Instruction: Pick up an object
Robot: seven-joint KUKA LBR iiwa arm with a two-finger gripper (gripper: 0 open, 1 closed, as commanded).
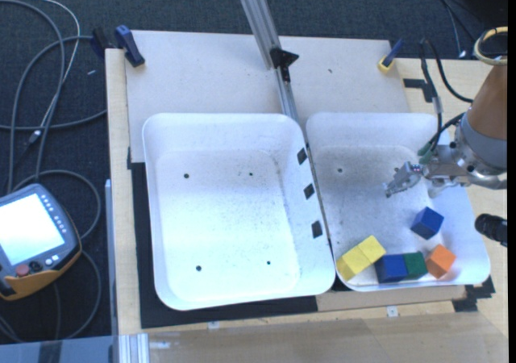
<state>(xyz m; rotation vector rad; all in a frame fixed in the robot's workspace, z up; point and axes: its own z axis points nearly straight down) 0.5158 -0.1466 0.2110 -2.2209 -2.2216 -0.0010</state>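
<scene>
Gripper [397, 181] low over the floor of the right bin [355, 131], in its upper right part, pointing toward the middle of the bench. Spread or pressed together: too small and blurred to tell. Nothing visibly held. Behind it, toward the right edge, grey wrist and the orange band of the arm [488, 115], with a black cable looping up along it.

Nearest to the gripper, down and to the right: blue cube [426, 222], alone on the bin floor, tilted a little, apart from the gripper and from the other blocks. Further toward the near wall of the same bin, a row of four: yellow block [360, 256] at the left end, close to the bin's inner corner; blue block [392, 268] touching it on the right; green block [414, 264] just beside that; orange block [440, 260] at the right end, under the blue cube.

Left bin [161, 143] side by side with the right one, black clips along the shared edge. Both on a pale board [210, 71], with a blue clamp [129, 45] at its far left corner and a yellow clamp [390, 56] at its far right. Aluminium pole [254, 14] slanting down from the top toward the gap between the bins. Off the bench, on dark carpet at the left: teach pendant [32, 240] with a lit screen, and loose cables [48, 71].
</scene>
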